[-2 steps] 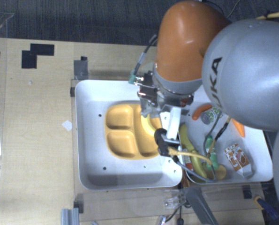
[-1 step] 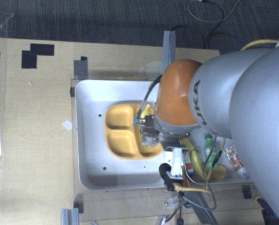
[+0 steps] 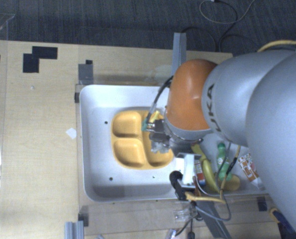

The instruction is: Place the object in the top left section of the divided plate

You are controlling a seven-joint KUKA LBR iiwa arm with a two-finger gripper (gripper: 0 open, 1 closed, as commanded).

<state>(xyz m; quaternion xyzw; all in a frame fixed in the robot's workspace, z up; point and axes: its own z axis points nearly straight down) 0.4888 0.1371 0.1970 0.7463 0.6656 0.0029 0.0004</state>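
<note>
We see the arm (image 3: 247, 103) covering the frame's right, its orange band (image 3: 190, 96) over the yellow divided plate (image 3: 130, 138) in the left white bin (image 3: 95, 148). Banana (image 3: 209, 176), green bottle (image 3: 221, 156) and a snack packet (image 3: 247, 167) lie lower right. Wood bench (image 3: 33, 148), dark carpet (image 3: 88, 9) above. The gripper is hidden, so we can't tell the jaws' state or make out the task object.

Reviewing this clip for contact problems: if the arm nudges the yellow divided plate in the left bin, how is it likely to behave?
The yellow divided plate looks moulded and stiff, so it would probably slide as one piece rather than flex. It lies low and flat on the white bin floor, so tipping seems unlikely. That smooth floor probably gives little grip, so it may skate.
</note>
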